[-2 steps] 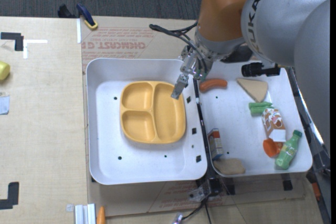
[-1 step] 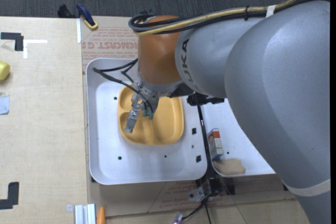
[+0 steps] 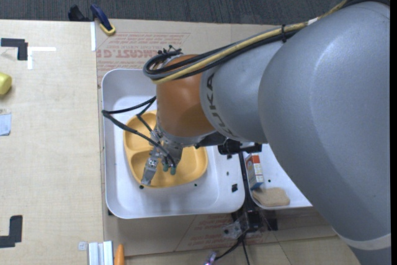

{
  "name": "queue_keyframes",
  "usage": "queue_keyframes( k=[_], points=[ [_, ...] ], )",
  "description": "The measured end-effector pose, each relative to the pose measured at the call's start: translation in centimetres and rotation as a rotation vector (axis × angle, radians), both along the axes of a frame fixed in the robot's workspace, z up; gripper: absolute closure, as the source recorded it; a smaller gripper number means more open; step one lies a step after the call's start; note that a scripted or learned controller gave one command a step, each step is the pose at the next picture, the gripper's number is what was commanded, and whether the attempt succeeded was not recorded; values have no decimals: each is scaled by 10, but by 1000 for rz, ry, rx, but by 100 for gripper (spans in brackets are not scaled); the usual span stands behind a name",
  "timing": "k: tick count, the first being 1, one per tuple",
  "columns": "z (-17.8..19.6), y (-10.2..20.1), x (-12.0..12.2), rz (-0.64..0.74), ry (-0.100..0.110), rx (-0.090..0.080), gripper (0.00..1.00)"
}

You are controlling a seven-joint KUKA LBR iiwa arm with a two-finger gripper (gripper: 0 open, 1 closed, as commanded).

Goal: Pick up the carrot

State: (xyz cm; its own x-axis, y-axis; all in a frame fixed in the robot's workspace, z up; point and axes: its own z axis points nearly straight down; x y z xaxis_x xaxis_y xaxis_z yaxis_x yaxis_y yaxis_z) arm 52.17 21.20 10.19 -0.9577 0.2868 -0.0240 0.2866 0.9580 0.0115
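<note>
From where I stand, the carrot itself is hard to find: I cannot make it out for certain anywhere in the bins, and the bulk of the grey arm (image 3: 322, 115) covers the whole right half of the frame, so where it lies I cannot tell. The only loose orange thing is a small sliver (image 3: 118, 252) at the bottom edge, left of centre. It lies on the desk (image 3: 49, 164) outside the bins and is cut off by the frame, too small to identify.

The left bin (image 3: 118, 195) sits in the middle of the frame and holds a yellow divided plate (image 3: 192, 167). The orange band (image 3: 180, 99) of the arm hangs over the upper part of that plate and hides it. Below the band, the gripper (image 3: 156, 169) reaches down over the plate's lower left section, close to its surface or on it. Whether it is spread or pressed together I cannot tell, and I see nothing held in it. Black cables (image 3: 133, 118) loop from the wrist across the bin.

Only a strip of the right bin (image 3: 232, 192) shows beneath the arm, lower right of centre. In it lie a tan, bread-like lump (image 3: 271, 197) and a small red and white packet (image 3: 254, 170), partly covered.

At the upper left, a blue and yellow clamp (image 3: 102, 18) grips the desk edge, and a yellow object (image 3: 4, 84) is cut off by the left border.
</note>
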Motion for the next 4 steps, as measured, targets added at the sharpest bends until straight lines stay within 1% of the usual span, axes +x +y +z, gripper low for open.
queue_keyframes(
  k=[1,2,3,4],
  points=[
    [3,-2,0,-3,1,-2,100],
    [65,16,-15,-309,23,-1,100],
    [113,16,-34,-667,24,2,100],
    [0,8,-42,-550,25,3,100]
  ],
)
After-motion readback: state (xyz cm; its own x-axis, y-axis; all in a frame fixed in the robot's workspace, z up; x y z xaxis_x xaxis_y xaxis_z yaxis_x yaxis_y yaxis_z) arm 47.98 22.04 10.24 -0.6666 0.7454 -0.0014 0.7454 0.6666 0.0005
